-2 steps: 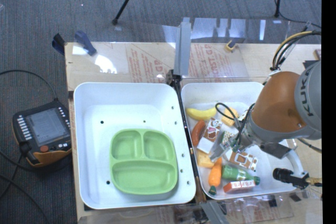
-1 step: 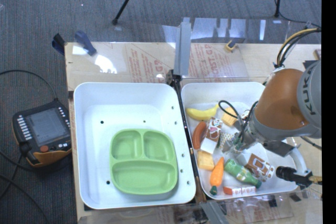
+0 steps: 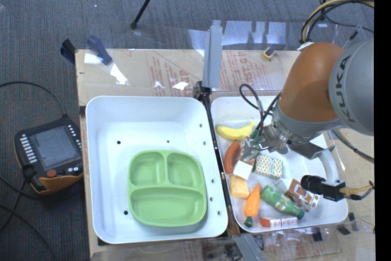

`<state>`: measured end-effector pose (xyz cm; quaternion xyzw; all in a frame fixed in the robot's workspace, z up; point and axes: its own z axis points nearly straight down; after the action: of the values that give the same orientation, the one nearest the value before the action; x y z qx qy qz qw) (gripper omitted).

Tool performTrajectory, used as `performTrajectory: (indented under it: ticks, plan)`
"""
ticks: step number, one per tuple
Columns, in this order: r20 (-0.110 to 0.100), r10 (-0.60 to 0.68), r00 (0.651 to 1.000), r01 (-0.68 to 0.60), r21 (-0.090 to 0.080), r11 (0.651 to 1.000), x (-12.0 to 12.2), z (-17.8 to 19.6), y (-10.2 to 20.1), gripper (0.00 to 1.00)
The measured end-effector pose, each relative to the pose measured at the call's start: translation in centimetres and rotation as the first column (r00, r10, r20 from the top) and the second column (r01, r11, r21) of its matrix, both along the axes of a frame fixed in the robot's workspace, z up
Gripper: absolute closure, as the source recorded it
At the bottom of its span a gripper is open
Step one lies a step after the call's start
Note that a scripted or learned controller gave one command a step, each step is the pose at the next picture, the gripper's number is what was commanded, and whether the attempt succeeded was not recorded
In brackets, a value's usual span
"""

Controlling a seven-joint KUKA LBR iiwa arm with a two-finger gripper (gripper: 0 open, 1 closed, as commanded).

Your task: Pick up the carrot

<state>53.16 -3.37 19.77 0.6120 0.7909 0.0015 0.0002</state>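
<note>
The carrot [image 3: 252,198] is a short orange cone lying in the front part of the right bin [image 3: 333,212], tip toward the back, with a small green end by the front wall. It rests between a yellow cheese wedge [image 3: 239,187] and a green bottle [image 3: 281,202]. My gripper [image 3: 250,148] hangs below the big orange-and-grey wrist over the middle of the right bin. It is behind the carrot and apart from it, close above a white cube [image 3: 244,169] and a dotted white block [image 3: 269,165]. Nothing shows in its grasp.
A banana [image 3: 235,131] and a red-orange sausage [image 3: 231,157] lie near the right bin's left wall. A brown-and-white packet [image 3: 303,193] and a small red-white item [image 3: 276,222] sit at its front. The left bin [image 3: 104,131] holds a green divided plate [image 3: 166,187].
</note>
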Motion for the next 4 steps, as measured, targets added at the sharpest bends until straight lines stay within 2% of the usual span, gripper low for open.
performTrajectory:
  ticks: [1, 2, 3, 4]
  plan:
    - [-0.006, -0.004, 1.000, 0.004, -0.001, 1.000, -0.1, -0.3, -0.2, 0.00]
    - [-0.016, 0.062, 0.998, -0.062, -0.001, 0.998, -5.5, -8.2, -6.4, 0.00]
    - [-0.008, 0.108, 0.994, -0.108, 0.001, 0.994, -5.7, -11.3, -5.9, 0.00]
    - [0.003, 0.205, 0.979, -0.205, -0.002, 0.979, -4.2, -0.8, -2.1, 0.00]
